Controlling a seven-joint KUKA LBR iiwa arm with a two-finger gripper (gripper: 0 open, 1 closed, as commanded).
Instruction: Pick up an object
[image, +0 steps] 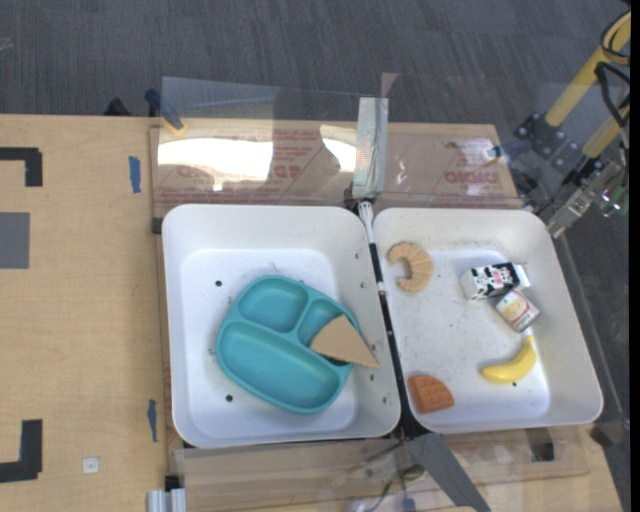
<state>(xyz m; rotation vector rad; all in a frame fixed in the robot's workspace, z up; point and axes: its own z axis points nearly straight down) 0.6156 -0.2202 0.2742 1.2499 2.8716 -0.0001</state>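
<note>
We see the arm (590, 75) parked off the counter's (75, 300) upper-right corner, beyond the right bin (570, 330); we can't tell the tool's state. Right bin holds five items: one croissant (411, 266), one milk carton (497, 279), one small jar (517, 311), one banana (511, 363), one waffle (431, 393). Left bin (190, 300) beside it holds two: one teal divided plate (270, 345), one pizza slice (345, 343) on that plate.

Plastic bins on a wooden bench

The white bins (190, 240) look smooth and glossy; the teal plate (270, 360) is matt plastic, the bench (80, 300) pale wood.
</note>
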